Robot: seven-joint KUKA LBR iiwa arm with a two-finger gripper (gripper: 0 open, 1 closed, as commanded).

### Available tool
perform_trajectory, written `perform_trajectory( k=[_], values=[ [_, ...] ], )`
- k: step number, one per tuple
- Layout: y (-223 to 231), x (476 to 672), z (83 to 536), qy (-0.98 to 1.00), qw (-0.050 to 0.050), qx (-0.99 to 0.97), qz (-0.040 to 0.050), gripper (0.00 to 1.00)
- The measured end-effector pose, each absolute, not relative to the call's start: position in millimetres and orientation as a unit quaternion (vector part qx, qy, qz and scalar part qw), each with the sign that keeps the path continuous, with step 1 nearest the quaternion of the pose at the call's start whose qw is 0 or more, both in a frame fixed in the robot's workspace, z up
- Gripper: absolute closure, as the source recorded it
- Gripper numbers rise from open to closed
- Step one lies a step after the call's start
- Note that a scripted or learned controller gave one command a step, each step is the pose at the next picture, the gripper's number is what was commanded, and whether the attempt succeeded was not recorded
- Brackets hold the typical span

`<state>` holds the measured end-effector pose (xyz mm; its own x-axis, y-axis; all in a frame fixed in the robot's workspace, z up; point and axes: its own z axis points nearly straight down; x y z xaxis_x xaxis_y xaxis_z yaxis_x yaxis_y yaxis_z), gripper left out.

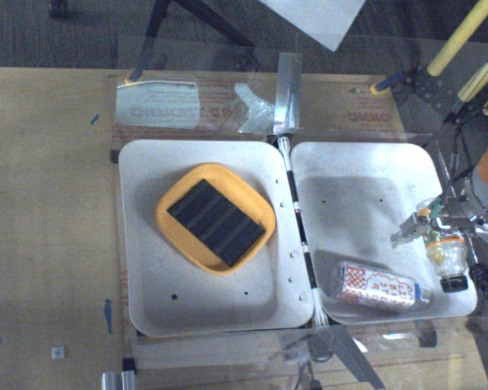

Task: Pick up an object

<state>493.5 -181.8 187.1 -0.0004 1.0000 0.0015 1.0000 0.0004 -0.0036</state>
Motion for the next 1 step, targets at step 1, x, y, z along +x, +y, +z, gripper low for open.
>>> perform_trajectory(
  k=[1],
  values=[
    [-199.7, 526.1, 132.0, -0.722, 0.001, -0.692, 0.0004, 0.0]
  ],
)
